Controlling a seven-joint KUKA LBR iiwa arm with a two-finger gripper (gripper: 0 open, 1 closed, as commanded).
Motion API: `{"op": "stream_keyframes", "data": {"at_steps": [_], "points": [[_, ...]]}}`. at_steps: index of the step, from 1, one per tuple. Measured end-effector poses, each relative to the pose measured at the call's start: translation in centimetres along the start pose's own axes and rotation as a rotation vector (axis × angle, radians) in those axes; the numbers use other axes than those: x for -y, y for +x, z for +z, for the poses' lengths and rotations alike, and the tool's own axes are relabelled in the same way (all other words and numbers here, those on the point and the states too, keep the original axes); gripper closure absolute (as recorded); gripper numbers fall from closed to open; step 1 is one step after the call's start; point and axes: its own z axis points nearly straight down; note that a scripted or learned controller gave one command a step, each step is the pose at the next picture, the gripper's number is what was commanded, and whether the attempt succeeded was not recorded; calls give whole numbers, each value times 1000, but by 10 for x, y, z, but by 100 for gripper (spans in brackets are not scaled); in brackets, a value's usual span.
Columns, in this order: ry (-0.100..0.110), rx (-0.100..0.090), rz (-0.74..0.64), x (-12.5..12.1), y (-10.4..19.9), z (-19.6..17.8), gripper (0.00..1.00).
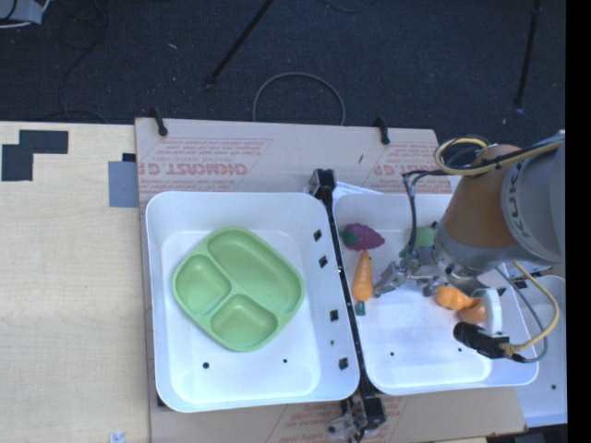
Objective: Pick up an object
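Two shallow white bins are sitting side by side on the desk [65,275], over a sheet of printed cardboard [277,160]. The left bin [166,358] is holding a green divided plate [238,287], lying flat with its three compartments facing up. The right bin [406,367] is carrying the loose objects: a purple piece [364,237] near the far left corner, a carrot [363,276] lying just below it along the divider between the bins, a small green piece [424,236] partly hidden by the arm, and an orange piece [459,301] beside the wrist. The grey arm [536,206] with its orange band [478,212] is reaching in from the right and hanging low over the right bin. The tool [386,280] is sitting just beside the carrot's right edge; its metal fingers are pointing toward the carrot, and whether they are released or clenched cannot be told at this scale. Nothing is visibly lying between them.
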Motion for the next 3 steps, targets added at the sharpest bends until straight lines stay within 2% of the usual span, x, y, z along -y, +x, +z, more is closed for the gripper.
{"op": "stream_keyframes", "data": {"at_steps": [1, 3], "points": [[-2, 1, 5, 0, -2, -13, 100], [-11, 3, -1, 11, 4, -125, 100]]}}
